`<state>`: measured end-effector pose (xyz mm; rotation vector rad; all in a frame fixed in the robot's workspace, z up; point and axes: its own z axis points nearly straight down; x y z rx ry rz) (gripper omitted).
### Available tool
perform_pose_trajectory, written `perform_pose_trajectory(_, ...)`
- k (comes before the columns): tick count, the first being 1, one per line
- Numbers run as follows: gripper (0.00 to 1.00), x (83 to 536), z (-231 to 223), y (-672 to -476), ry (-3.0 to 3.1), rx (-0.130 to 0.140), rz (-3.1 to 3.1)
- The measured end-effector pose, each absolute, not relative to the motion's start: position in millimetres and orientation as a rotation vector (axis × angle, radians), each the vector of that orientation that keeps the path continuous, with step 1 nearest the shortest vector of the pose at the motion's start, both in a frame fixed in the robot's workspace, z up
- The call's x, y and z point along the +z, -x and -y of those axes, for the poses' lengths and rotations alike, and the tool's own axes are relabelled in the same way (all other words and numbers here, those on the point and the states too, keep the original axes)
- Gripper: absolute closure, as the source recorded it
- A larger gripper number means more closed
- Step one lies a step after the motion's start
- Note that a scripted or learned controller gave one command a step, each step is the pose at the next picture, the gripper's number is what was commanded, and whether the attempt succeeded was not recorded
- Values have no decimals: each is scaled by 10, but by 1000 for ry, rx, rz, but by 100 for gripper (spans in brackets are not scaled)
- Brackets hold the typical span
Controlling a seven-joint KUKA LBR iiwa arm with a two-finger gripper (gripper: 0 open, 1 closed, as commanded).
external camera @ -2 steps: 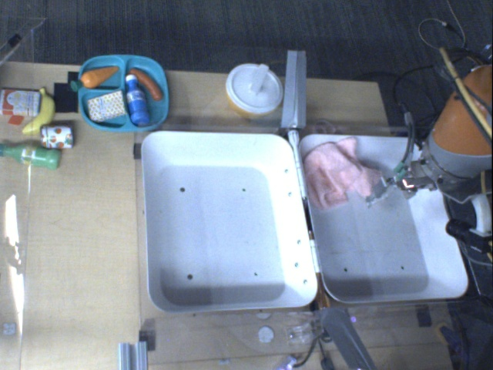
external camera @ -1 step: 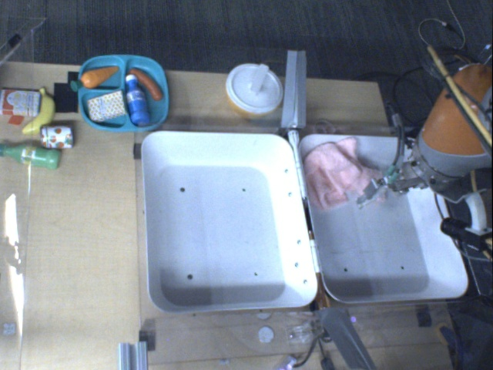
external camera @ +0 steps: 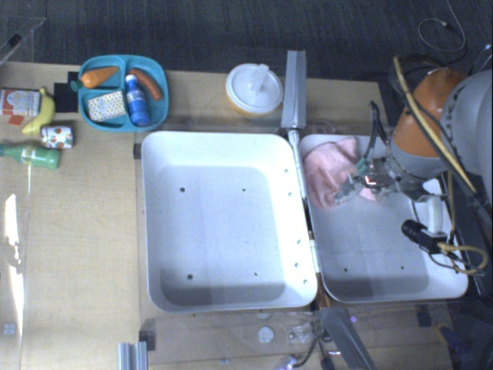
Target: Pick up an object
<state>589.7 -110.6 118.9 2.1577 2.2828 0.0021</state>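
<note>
A crumpled pink cloth (external camera: 330,172) lies in the far left corner of the right bin (external camera: 377,272). My gripper (external camera: 363,180) hangs low over the cloth's right edge, at or just above the fabric. The wrist and its cables hide how the gripper meets the cloth. The grey arm with its orange band (external camera: 431,114) reaches in from the right above the bin's far right part.
The left bin (external camera: 223,284) sits beside the right one, with a metal divider post (external camera: 293,91) behind their shared wall. A blue divided tray (external camera: 123,92) of toy food, a round yellow-rimmed tub (external camera: 254,89) and small items (external camera: 38,133) lie on the bench. Cables (external camera: 427,241) trail over the right bin's right side.
</note>
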Motion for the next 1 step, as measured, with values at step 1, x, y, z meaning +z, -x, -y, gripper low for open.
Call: perform_pose_trajectory(1,0,893,1080,-6688,-2058,5,-2365)
